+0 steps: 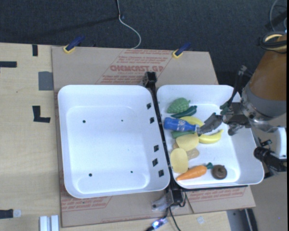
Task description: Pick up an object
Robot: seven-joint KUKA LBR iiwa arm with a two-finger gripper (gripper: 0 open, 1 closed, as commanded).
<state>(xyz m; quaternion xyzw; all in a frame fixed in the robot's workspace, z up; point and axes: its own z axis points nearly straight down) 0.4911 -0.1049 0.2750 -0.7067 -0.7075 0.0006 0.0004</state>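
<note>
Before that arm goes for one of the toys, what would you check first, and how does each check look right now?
1. Toys within reach: ok; all lie in the right bin, where the gripper is.
2. Gripper above a target: ok; it hangs by the banana and the blue bottle.
3. Finger opening: cannot tell.
4. Target standing apart: not ok; bottle, banana and yellow pieces crowd together.
5. Easier picks: ok; the carrot and brown piece lie more apart.
6. Nothing held yet: cannot tell.

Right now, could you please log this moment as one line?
arm: over right bin | gripper: above banana, nothing seen held | left bin: no items
</note>
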